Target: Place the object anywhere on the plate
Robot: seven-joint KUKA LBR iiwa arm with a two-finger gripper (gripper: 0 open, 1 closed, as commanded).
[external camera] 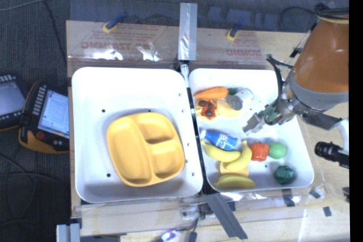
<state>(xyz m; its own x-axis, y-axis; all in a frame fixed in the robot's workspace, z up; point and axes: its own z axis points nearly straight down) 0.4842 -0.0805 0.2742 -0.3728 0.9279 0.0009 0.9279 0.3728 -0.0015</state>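
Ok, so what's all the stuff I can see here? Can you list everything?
plate: 1, yellow, with compartments, in the left bin
left bin: 1, white, left half of the bench
right bin: 1, white, beside it
carrot: 1, orange, top of the right bin
blue bottle: 1, blue, lying in the right bin's middle
bananas: 2, yellow, lower part of the right bin
red toy: 1, red, right of the bananas
green ball: 1, light green, next to the red toy
dark green toy: 1, bottom right corner
handheld controller: 1, black and orange, on the floor, left
claw: 1, grey, over the right bin
arm: 1, orange and grey, right side
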